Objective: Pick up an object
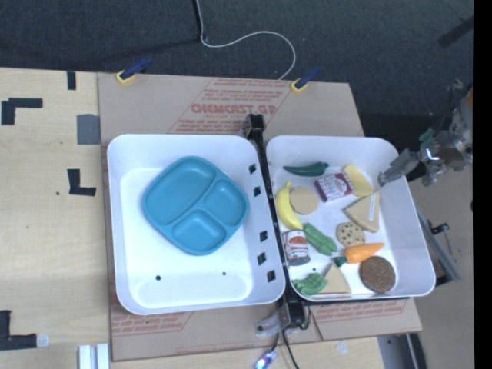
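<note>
The right bin (415, 237) holds several toy foods. Among them are a green pepper (305, 168), a banana (287, 206), a red-and-white packet (333, 186), a yellow lump (357, 180), a cheese wedge (365, 214), a cookie (350, 234), a carrot (361, 252), a brown round patty (377, 274) and a small can (297, 246). My gripper (393, 172) reaches in from the right and hangs over the bin's upper right rim, just right of the yellow lump. I see nothing held in it.
The left bin (123, 229) holds a blue divided plate (196, 204). Both bins rest on a cardboard sheet (223, 106) on the wooden bench. A white cable (246, 38) loops behind the bins. Clips join the bins along the middle divider (265, 206).
</note>
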You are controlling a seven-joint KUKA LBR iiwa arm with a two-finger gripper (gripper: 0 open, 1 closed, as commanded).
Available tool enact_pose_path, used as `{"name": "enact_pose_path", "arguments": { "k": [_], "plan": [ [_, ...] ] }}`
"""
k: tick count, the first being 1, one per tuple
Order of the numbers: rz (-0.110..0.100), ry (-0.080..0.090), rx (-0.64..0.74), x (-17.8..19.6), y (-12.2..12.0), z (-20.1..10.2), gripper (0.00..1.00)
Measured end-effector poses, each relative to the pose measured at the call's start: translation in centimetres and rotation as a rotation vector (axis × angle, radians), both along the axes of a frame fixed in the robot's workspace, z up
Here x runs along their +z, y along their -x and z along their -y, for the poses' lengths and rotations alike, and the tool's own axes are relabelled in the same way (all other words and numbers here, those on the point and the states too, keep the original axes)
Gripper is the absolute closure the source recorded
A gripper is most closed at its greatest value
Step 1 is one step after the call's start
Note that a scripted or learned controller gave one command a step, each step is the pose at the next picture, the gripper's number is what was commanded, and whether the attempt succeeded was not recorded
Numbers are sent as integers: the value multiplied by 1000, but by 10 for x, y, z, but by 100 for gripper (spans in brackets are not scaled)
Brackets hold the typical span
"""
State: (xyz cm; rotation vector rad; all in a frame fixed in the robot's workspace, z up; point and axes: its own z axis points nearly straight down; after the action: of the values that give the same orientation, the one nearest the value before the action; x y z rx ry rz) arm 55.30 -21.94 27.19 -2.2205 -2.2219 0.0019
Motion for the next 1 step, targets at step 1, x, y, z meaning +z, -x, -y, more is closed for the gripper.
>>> {"name": "enact_pose_path", "arguments": {
  "k": [1],
  "plan": [
    [2, -2, 4, 39, 52, -53, 0]
  ]
}}
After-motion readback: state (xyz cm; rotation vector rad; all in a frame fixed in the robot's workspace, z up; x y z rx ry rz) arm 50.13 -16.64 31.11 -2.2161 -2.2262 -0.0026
